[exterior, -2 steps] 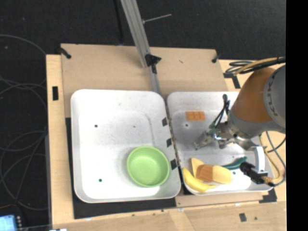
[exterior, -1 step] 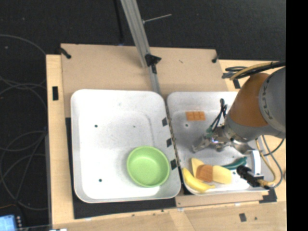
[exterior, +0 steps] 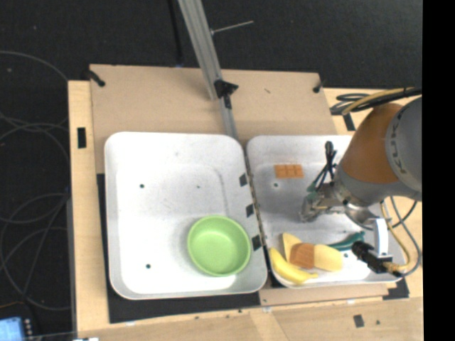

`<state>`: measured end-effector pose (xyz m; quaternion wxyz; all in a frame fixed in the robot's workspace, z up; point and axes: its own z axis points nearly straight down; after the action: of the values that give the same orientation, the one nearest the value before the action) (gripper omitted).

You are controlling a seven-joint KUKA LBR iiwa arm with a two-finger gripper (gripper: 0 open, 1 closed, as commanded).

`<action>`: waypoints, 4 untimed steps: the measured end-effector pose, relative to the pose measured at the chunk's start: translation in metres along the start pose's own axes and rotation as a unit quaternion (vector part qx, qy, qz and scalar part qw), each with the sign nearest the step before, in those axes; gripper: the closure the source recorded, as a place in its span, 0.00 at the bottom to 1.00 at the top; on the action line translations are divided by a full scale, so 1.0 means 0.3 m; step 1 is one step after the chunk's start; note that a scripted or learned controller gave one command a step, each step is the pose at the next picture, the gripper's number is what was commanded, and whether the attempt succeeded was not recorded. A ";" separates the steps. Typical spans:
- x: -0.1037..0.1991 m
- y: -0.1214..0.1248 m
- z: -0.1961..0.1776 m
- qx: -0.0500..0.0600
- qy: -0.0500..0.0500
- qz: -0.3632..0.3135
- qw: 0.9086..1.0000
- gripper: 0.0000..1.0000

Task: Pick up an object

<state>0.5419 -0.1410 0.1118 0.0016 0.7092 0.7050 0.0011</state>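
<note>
Hand (exterior: 311,210) sits low over the middle of the right bin (exterior: 284,151), arm coming in from 3 o'clock; cannot tell whether it is released or clenched. Objects in that bin: small orange waffle piece (exterior: 288,170) at 11 o'clock from the hand, apart from it; yellow banana (exterior: 287,268) and tan block (exterior: 303,255) piled at 6 o'clock near the front rim. Green bowl (exterior: 219,244) rests in the left bin (exterior: 156,190), 5 o'clock corner, on the surface (exterior: 156,98).

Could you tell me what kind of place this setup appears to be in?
Probably a robotics lab grasping bench: a robot arm reaches over two white bins holding a green bowl and a banana, with loose cables on the dark floor.
</note>
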 end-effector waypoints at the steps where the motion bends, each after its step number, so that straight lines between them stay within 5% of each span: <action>1: 0.022 -0.014 -0.189 -0.002 0.000 -0.005 1.000 1.00; 3: 0.010 -0.004 -0.573 0.001 0.000 -0.005 1.000 1.00; 4: 0.175 0.072 -0.587 0.001 0.000 -0.006 1.000 1.00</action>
<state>0.5632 -0.0885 0.2878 0.0011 0.7047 0.7095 0.0008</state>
